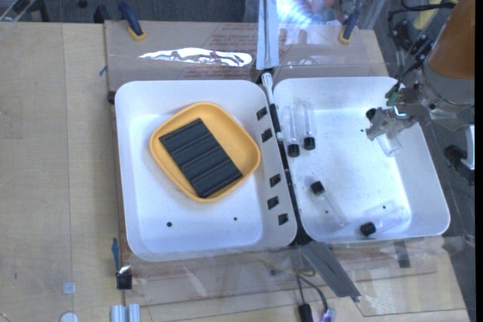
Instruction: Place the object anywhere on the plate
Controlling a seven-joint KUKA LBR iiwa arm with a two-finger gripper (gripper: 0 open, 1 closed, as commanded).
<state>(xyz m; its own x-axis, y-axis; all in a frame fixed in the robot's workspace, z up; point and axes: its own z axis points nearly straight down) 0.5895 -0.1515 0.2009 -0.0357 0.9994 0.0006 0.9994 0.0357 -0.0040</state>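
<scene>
Hovering over the right bin's (423,185) far right side, my gripper (386,124) seems to have a clear vial (390,141) at its tip, though whether the vial is truly pinched I cannot tell. More vials lie in this bin: two clear ones with black caps (299,126) near the left wall, another (326,201) mid-bin, one (375,225) at the near edge. In the left bin (151,230) the yellow plate (166,162) carries a black ribbed block (204,157) lying flat across its middle.
</scene>
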